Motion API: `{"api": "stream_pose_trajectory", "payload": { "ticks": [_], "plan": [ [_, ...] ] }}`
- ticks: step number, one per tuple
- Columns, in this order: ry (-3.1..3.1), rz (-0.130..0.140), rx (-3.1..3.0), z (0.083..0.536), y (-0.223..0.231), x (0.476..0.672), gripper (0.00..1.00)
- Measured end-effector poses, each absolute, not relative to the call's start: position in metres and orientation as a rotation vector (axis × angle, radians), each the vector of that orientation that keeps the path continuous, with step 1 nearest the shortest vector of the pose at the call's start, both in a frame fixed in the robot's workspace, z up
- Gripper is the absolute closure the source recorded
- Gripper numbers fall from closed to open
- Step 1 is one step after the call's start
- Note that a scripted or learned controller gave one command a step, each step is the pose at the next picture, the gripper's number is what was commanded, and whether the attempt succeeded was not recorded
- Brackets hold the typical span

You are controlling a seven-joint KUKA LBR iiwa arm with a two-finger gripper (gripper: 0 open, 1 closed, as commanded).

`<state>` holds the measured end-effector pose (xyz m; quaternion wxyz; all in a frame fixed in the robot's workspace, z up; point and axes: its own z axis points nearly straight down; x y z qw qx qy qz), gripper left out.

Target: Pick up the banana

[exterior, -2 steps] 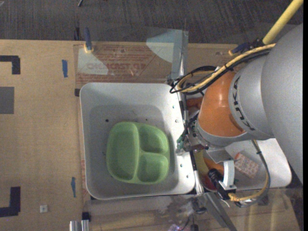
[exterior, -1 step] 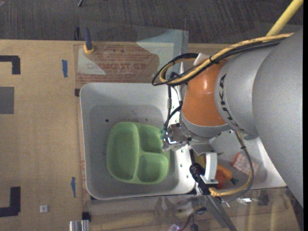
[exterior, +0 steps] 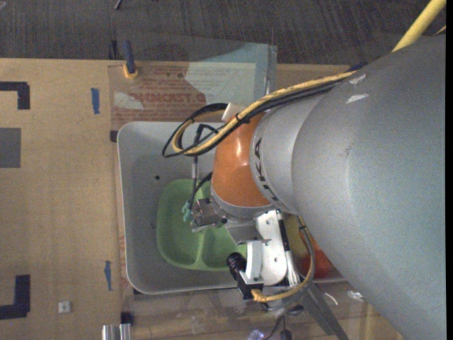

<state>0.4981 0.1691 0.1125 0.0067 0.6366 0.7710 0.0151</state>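
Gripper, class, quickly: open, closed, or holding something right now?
Gripper: cannot be told; it sits low over the green tray, hidden under the arm.

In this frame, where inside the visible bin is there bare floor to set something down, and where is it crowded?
Bare floor lies along the white bin's left wall, beside the green divided dish, and in the bin's upper left corner. The bin's right side is crowded: the arm covers it, with something orange-red under it.

I see a white bin (exterior: 134, 211) on the tan bench (exterior: 56, 204). A green divided tray (exterior: 177, 232) lies inside it. An orange-red object (exterior: 320, 261) sits further right, partly hidden. Blue tape pieces (exterior: 95, 100) mark the bench.
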Motion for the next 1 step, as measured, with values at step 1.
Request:
{"api": "stream_pose_trajectory", "payload": {
  "ticks": [1],
  "plan": [
    [2.219,-0.001,2.223,0.1441,0.2019,0.5537,1.00]
  ]
}}
